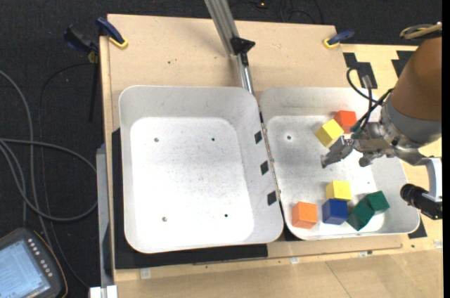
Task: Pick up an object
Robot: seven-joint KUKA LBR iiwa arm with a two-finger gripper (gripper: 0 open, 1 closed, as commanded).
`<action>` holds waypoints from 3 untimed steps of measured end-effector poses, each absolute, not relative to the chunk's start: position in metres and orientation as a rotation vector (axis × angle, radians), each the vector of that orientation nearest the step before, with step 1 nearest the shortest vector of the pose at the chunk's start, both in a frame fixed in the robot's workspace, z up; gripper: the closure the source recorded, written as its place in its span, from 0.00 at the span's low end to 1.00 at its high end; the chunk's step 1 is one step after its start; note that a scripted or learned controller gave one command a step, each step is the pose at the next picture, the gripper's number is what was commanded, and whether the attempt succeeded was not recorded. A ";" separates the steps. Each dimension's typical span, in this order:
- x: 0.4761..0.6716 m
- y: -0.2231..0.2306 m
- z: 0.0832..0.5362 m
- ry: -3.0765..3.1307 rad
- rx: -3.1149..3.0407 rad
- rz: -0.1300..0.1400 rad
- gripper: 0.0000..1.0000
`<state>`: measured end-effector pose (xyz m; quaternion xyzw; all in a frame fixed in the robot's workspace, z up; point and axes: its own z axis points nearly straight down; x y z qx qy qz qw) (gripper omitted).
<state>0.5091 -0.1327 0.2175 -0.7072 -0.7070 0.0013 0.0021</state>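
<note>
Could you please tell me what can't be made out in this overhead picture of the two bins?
- Pincer: too small and dark in the camera view to tell open from shut.
- Orange cube by the arm: partly covered by cables.
- Two dark green cubes: they overlap, so their outlines merge.

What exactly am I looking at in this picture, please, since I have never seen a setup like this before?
This is one photo from a camera fixed above a workbench, looking down at a slant. Two shallow white bins sit side by side: the left bin and the right bin. A grey robot arm reaches in from the right; its gripper hangs over the right bin, beside a yellow block and an orange block. Near the front of that bin lie more blocks: another yellow block, a blue one, another orange one and two green ones. Nothing can be seen held by the gripper.
</note>
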 end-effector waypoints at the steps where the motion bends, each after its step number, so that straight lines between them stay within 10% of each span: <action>1: 0.507 -0.128 0.173 -2.217 -2.219 0.005 0.00; 2: 0.510 -0.120 0.126 -2.225 -2.228 -0.002 0.00; 3: 0.512 -0.119 0.139 -2.227 -2.228 -0.008 1.00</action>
